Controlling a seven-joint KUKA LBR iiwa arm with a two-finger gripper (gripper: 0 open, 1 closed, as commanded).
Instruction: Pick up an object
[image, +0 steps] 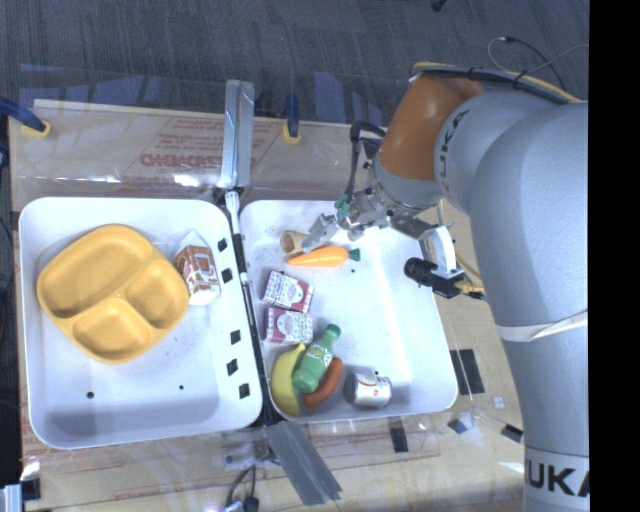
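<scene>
Two shallow white bins sit side by side on the counter (120, 150). The left bin (60, 400) fills the left half of the frame and holds a yellow divided tray (110, 290), tilted across its upper part, and a small brown-and-white carton (198, 272) lying just beside the tray's right edge, near the wall between the bins. The right bin (420, 350) lies at centre frame and is more crowded. Near its upper edge an orange carrot (320, 258) lies roughly crosswise, with a small tan piece (291, 240) just to its upper left. Below these, two small red-and-white cartons (287, 290) (288, 325) lie one under the other against the bin's left side. At the lower left of this bin a yellow banana (284, 380), a green bottle (317, 358) and a reddish sausage (325, 385) are bunched together, the bottle lying across the other two, and a silver can (368, 390) lies on its side just to their right. The grey arm (520, 220) with its orange band (420, 120) comes in from the upper right, and its hand (335, 228) hangs over the top of the right bin, just above the carrot. Its fingers look a little parted with nothing between them, though the view is too cluttered there to be sure. A black fitting (432, 273) juts from the wrist over the bin's right side.
</scene>
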